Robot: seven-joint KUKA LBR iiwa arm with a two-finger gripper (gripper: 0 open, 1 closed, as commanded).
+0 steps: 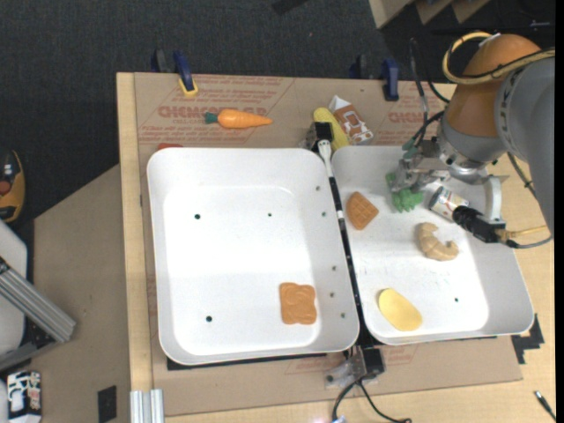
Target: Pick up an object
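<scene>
Red print on the cardboard base [264, 91] too faint to read. Right bin [458, 315]: 4 items; left bin [220, 236]: 1 waffle [298, 303]. Gripper [407, 183] at green item [406, 200], can't tell its state.

Two bins sit side by side on the bench [132, 236]. In the left bin [176, 183], a waffle [298, 303] lies toward 5 o'clock. In the right bin [502, 311], a cracker [360, 210] sits at 9 o'clock by the shared wall, a leafy toy [405, 199] at 11 o'clock under the pincer [411, 176], a croissant [437, 241] near centre, and a chip [399, 309] at 7 o'clock. Behind the bins lie a carrot [240, 119] and a carton [352, 123].
</scene>
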